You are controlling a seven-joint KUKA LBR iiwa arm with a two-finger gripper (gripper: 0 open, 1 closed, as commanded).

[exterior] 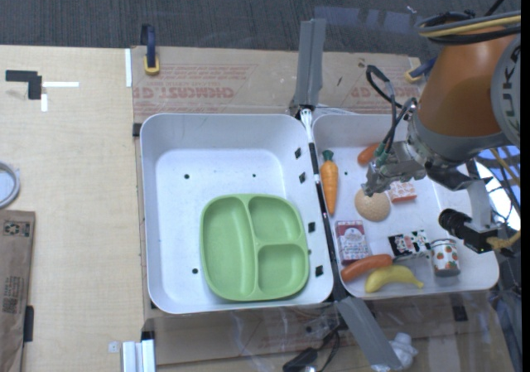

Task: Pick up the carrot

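Carrot [330, 182], one, lies in the right bin [472, 277]; end effector [377, 183] opening: cannot tell.

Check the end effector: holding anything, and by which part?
Cannot be told. The end effector sits over the round beige ball in the right white bin. The orange carrot with green top lies apart by the bin's left wall, untouched.

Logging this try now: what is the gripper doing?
Gripper: above the right bin, over the round tan item, apart from the carrot; open or closed cannot be told.
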